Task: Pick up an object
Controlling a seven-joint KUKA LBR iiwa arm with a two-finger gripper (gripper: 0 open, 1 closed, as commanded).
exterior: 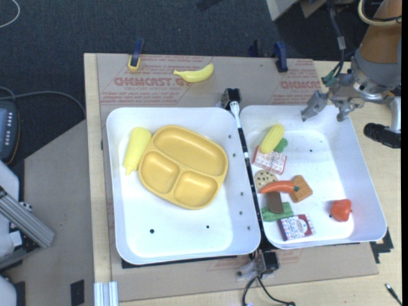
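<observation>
My arm [382, 37] is cut off by the right and top edges above my end effector [327, 106]. Well below and left of my end effector, a dark block [275, 203] partly hides a green piece [278, 213], too small to identify.

Legible text is confined to the cardboard sheet [95, 107] laid on the desk under the bins. Red print reading "CHEMCAST" [148, 81] stands near its far edge, left of centre, with a smaller red line beneath, too small to read. A matching red print [298, 81] at far right is partly covered. Small packets [270, 162] carry print, illegible.
</observation>
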